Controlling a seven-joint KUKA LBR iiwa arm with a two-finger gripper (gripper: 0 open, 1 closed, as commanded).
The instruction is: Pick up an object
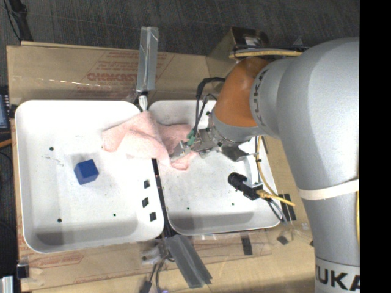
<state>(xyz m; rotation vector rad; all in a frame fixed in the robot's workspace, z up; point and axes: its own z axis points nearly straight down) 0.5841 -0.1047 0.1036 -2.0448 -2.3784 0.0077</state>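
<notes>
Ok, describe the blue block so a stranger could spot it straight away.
Start at the left white bin. On its floor, left of centre, sits a small blue cube, apart from the pink cloth draped over the divider. It is the only blue, hard-edged thing.

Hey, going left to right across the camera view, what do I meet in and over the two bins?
First the blue cube in the left bin → pink cloth draped across where the bins meet → gripper at the cloth's right end, over the right bin.
</notes>
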